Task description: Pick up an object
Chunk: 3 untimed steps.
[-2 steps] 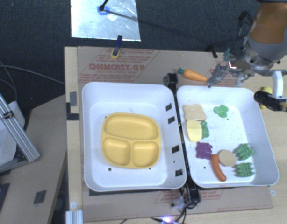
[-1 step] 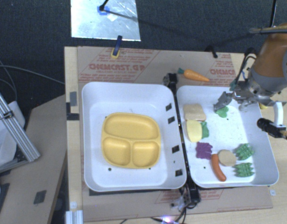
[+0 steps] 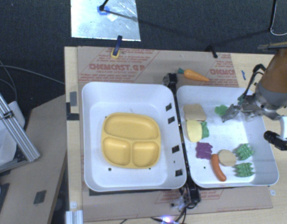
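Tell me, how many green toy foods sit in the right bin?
4 show: one beside the gripper, one under the yellow piece, two near the right wall. Others may hide beneath the arm.

the arm (image 3: 279, 73) is cut by the right edge, so its upper part is out of sight. the end effector (image 3: 226, 116) is small and dark; its grip state is not clear. the green piece (image 3: 221, 109) beside it is partly covered.
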{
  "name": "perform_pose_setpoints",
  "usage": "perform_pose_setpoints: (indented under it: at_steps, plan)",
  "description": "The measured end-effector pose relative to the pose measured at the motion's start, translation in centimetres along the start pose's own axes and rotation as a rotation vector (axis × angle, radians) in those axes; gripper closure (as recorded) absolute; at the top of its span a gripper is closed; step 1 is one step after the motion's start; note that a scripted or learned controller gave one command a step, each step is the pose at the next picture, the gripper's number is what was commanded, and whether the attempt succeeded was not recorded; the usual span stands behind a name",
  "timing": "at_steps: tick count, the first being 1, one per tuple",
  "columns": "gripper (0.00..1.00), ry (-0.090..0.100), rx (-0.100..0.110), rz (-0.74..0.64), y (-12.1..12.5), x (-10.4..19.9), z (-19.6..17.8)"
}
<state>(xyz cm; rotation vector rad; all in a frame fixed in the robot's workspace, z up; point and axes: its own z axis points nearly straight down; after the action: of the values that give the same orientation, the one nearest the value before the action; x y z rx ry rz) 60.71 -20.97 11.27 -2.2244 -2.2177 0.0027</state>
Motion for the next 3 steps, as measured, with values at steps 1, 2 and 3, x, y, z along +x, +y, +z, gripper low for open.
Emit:
perform_pose_setpoints:
  at_steps: [1, 2, 3]
  plan:
    - [0.00, 0.001, -0.010, -0.014, 6.5, 8.1, 0.5]
    - [0.00, 0.001, 0.004, 0.001, -1.7, 4.5, 3.0]
    - [0.00, 0.002, 0.004, 0.004, -12.6, 0.0, 2.9]
